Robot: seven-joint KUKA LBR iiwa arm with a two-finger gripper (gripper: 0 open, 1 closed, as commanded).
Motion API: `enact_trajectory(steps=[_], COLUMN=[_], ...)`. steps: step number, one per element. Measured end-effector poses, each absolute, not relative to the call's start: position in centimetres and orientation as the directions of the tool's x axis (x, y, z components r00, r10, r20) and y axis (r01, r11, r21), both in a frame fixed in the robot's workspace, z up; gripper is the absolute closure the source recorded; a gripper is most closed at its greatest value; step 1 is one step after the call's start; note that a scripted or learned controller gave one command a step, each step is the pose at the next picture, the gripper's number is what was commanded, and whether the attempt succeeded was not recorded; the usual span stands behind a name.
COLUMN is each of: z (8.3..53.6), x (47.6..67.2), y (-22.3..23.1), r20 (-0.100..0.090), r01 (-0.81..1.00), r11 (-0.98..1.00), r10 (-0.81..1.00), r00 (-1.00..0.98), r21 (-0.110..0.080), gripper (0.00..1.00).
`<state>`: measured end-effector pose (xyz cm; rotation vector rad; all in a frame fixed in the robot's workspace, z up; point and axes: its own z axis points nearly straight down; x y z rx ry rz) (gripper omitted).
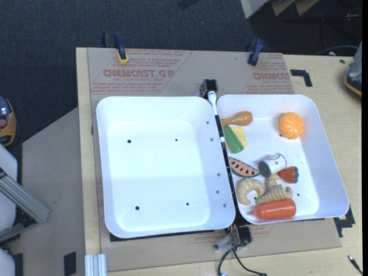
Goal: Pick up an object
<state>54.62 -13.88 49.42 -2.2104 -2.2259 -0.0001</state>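
Note:
The right bin point(325, 154) holds several toy foods. An orange pumpkin-like fruit point(291, 125) sits near its far right. A brown drumstick point(238, 119) lies at the far left, with a green and yellow piece point(234, 138) just below it. A watermelon slice point(244, 168) rests mid-left. Near the front lie a cream croissant point(249, 190), a beige cone point(275, 195), a long red-orange sausage point(274, 210), a red strawberry-like piece point(288, 174) and a small grey and white item point(269, 165).
The left bin point(158, 165) stands beside the right one, their rims touching along a dark seam. Both sit on a brown board point(144, 71) held by two clamps point(120, 48) at the back. Cables trail off the front edge.

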Motion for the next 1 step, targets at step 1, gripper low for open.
enact_trajectory(steps=[1], z=[53.86], x=[52.62], y=[-13.68], r20=[-0.002], r01=[1.0], r11=[0.001], r10=[1.0], r00=[-0.001], r21=[0.008], gripper=[1.0])
